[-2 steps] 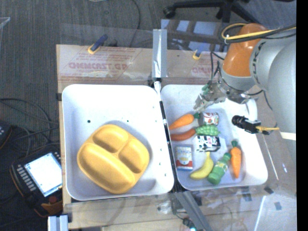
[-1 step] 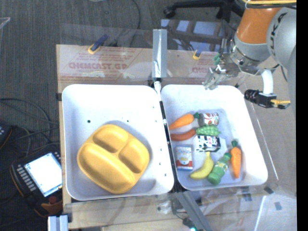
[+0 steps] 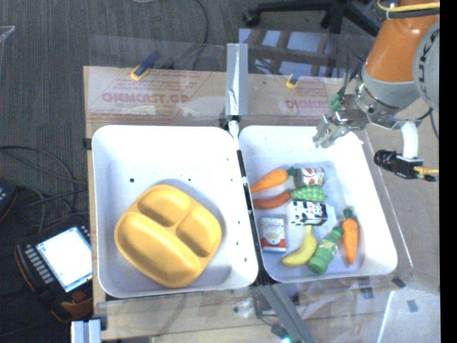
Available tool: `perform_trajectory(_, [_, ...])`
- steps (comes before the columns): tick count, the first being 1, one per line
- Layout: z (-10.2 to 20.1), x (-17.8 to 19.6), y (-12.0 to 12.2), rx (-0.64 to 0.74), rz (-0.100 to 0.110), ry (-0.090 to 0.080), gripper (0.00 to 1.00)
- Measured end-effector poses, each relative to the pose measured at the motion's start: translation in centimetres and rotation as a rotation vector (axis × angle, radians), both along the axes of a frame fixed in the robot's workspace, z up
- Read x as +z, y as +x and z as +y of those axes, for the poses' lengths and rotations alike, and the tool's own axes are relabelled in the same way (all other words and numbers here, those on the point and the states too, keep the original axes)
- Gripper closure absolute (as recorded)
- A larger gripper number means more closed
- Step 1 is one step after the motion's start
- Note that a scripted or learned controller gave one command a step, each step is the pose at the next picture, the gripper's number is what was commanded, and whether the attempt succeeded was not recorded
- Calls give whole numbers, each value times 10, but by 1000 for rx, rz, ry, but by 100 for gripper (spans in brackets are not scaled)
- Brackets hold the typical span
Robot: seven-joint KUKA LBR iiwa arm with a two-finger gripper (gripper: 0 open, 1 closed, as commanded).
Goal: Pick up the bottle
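Two white bins are seen side by side on the bench, meeting at a raised middle edge. The left bin (image 3: 128, 163) is taken up largely by a yellow tray (image 3: 168, 234) with three compartments, laid at a slant toward the near left corner. The right bin (image 3: 371, 213) is crowded with small toy foods, gathered in its middle and near part.

The arm (image 3: 401, 45) is seen at the upper right, its orange band standing over the far right corner of the right bin. The gripper (image 3: 330, 131) is held above the far part of that bin, well apart from the items, with nothing between its fingers; how wide they stand cannot be told.

Among the items, a carrot (image 3: 271, 179) and a sausage (image 3: 270, 201) are laid near the middle edge. A can (image 3: 310, 176) is placed just beside the carrot's leafy end, with a green leafy piece (image 3: 308, 194) below it. A cow-patterned carton (image 3: 308, 212) is set under that, and a small red-labelled box (image 3: 273, 234) to its left. A banana (image 3: 302, 249) is laid near the front wall.

The bottle (image 3: 325, 251), green, is found lying tilted near the front right corner, just beside the banana, between it and a second carrot (image 3: 349, 238).
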State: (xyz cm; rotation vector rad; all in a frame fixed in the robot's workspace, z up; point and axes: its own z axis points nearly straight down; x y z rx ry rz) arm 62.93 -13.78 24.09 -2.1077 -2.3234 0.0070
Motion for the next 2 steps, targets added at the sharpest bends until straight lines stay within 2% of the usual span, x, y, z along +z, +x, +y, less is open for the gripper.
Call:
perform_trajectory(1, [-50, -1, -27, -11, 0, -1, 100])
perform_trajectory(2, [-85, -29, 39, -2, 0, -2, 100])
